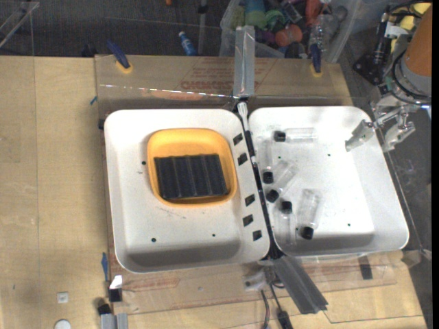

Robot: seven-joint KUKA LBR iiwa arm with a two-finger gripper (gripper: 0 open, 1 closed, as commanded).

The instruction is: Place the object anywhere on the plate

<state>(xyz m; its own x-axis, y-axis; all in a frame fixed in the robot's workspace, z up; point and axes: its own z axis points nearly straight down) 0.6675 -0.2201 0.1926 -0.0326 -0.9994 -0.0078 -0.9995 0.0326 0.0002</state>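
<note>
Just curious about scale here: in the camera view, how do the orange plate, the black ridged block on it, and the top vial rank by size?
1. Orange plate
2. Black ridged block
3. Top vial

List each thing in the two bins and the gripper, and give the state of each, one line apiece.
Orange plate: flat in the left bin, a dark ribbed block on it.
Dark ribbed block: lying flat on the plate.
Clear vials with black caps: several, all lying on their sides in the right bin, capped.
Gripper: above the right bin's upper right corner, nothing visible between its fingers.
</note>
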